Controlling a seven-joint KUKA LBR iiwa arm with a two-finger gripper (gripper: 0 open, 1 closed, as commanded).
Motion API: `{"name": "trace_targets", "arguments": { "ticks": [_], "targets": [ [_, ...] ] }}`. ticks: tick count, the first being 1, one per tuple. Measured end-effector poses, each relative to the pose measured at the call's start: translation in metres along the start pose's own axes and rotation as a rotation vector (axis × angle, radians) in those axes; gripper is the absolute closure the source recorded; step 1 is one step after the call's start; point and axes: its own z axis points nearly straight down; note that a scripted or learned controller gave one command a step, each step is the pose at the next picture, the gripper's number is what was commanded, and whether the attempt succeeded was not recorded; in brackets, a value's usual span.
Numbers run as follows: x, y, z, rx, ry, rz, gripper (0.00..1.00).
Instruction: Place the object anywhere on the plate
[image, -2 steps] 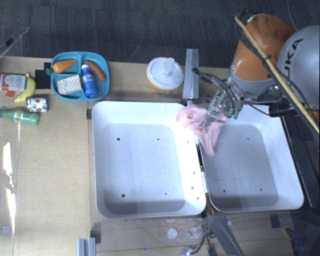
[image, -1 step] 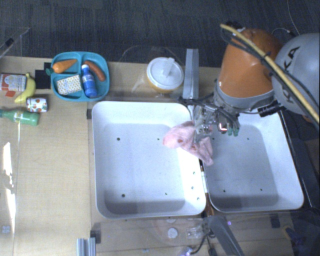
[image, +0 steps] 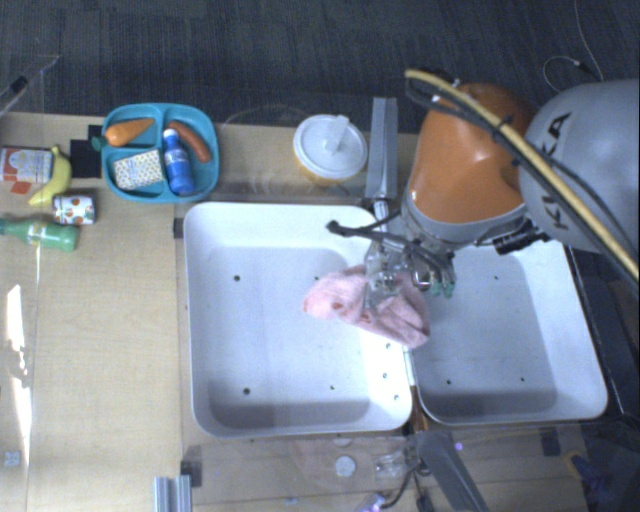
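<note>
Tool (image: 385, 283): over the pink cloth (image: 365, 305), grip state — cannot tell.
Cloth: left bin (image: 250, 340), three o'clock edge.
Risk: limp fabric slipping free, snagging the bin wall.

The bench (image: 90, 380) is light wood. Two white bins sit on it side by side: the left bin (image: 250, 390) in the middle, the right bin (image: 530, 380) at 3 o'clock. At 11 o'clock is a blue tray (image: 205, 165). At 9 o'clock lie a banana (image: 55, 178), a can (image: 73, 209) and a green bottle (image: 40, 233). A white cup (image: 330, 147) stands at 12 o'clock.
</note>
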Motion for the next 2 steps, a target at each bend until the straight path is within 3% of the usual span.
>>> {"name": "trace_targets", "arguments": {
  "ticks": [1, 2],
  "targets": [
    [0.0332, 0.0378, -0.0089, 0.000, 0.000, -0.002, 1.00],
    [0.0330, 0.0377, -0.0091, 0.000, -0.001, -0.001, 0.00]
  ]
}}
